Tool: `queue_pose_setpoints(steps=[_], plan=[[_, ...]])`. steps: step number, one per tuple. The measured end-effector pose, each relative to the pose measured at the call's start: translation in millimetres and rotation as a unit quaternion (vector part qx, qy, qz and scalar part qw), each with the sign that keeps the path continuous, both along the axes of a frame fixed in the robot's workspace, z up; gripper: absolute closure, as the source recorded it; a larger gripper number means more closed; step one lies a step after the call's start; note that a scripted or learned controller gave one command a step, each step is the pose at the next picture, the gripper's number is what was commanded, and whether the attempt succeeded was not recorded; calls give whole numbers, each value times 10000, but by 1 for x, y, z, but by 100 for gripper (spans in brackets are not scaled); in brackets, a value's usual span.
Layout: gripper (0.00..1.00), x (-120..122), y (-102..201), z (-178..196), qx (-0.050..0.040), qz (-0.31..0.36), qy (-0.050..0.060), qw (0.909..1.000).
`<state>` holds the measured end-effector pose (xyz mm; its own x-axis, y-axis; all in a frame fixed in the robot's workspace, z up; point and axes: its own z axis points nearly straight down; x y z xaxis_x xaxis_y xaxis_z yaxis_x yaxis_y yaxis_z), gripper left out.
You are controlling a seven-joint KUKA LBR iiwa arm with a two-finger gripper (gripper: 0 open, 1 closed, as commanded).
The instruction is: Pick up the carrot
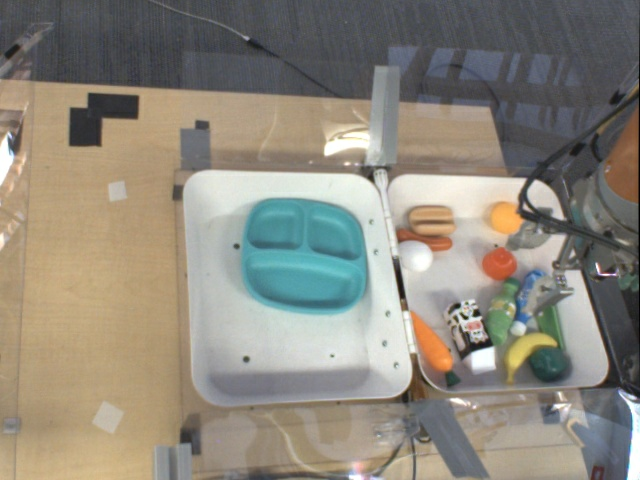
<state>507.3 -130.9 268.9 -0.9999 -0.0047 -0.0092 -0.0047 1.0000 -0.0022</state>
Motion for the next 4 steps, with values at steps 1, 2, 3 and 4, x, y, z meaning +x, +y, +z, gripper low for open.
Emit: queue_pose_setpoints(steps=[1, 2, 3, 4], plan=[[0, 80, -33, -80, 7, 913, 24, 9958], [0, 99, -75, -96, 3, -250, -5, 9997], [0, 137, -73, -180, -10, 980, -21, 9952], [0, 165, -73, -150, -24, 2508, -21, 9680]])
